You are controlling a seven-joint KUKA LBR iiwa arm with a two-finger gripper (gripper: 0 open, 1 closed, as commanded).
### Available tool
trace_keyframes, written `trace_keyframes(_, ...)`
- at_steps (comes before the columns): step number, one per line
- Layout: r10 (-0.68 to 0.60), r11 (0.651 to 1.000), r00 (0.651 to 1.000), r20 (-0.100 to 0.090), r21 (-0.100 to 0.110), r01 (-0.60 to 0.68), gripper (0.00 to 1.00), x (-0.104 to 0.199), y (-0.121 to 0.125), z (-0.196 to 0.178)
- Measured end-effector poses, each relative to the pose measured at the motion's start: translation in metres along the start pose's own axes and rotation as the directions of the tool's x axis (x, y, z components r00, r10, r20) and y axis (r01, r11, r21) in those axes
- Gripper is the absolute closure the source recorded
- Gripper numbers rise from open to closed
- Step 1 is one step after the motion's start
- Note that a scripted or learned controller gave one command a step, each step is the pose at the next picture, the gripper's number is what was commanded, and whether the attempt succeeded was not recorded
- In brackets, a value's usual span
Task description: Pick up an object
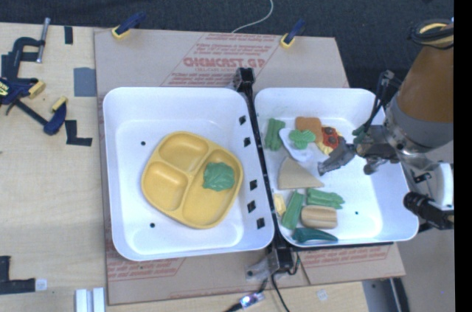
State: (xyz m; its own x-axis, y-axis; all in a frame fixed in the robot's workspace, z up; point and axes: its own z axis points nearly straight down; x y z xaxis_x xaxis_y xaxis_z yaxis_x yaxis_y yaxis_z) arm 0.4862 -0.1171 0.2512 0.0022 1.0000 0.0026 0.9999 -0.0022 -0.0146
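The right bin [383, 222] holds a pile of toy foods. Among them are a green pickle [274, 133], an orange piece [308, 125], a red and yellow piece [329, 138], a tan wedge [297, 175], green sticks [324, 198], a bun [318, 216] and a teal pepper [316, 235]. My gripper [352, 162] hangs over the middle of this bin, just right of the red and yellow piece. Its fingers [332, 161] are spread open with nothing between them.
The left bin [125, 156] holds a yellow divided plate [173, 181] with a green toy broccoli [219, 176] on it. Black clips line the wall between the bins [253, 156]. Clamps [29, 93] lie on the bench at far left.
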Motion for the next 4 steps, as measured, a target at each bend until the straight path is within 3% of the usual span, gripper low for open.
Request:
trace_keyframes(1, -0.004, 1.000, 1.000, 0.002, -0.012, 0.004, 0.00, 0.000, 0.002, -0.006)
trace_keyframes(4, -0.003, 1.000, 1.000, 0.001, -0.007, 0.003, 0.00, 0.013, -0.014, 0.148)
